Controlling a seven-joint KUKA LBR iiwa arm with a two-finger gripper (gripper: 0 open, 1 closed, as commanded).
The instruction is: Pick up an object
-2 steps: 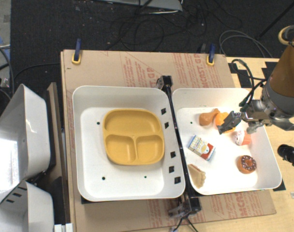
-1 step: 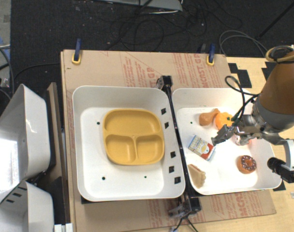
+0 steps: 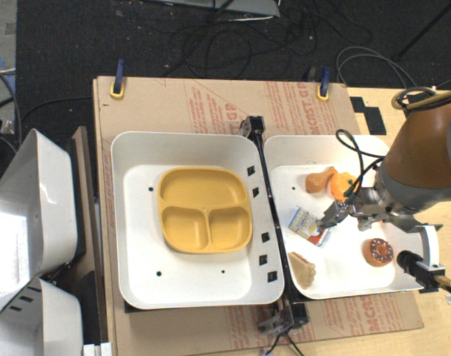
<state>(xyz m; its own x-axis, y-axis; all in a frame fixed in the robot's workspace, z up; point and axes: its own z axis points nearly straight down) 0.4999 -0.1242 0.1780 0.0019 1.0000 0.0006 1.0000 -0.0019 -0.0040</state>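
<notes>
Two shallow white bins side by side on a brown cardboard-covered bench (image 3: 211,99), seen from above at a slant. In the left bin (image 3: 133,199): a yellow three-part tray (image 3: 205,208), lying flat near the middle, well apart from the walls.

In the right bin (image 3: 314,288): several small things. Toward the upper middle, an orange lump (image 3: 318,181) touching or just beside a brighter orange ball (image 3: 342,185). Lower and left of those, a small blue-and-white packet (image 3: 301,220) with a red-tipped bit at its lower right edge. Near the bottom left corner, a tan wedge like a slice of bread (image 3: 303,268), close to the divider between the bins. To the right, a brown ring-shaped doughnut (image 3: 377,251) with pale speckles.

Reaching in from the right: grey arm (image 3: 415,188) with an orange-brown band above the wrist, black cable looping over it. Pincer (image 3: 331,219) low over the right bin, pointing left, its tip just beside the packet's right edge, between the orange ball above and the doughnut to the lower right. Cannot tell whether apart or together: too dark and small. Nothing visibly clamped.
</notes>
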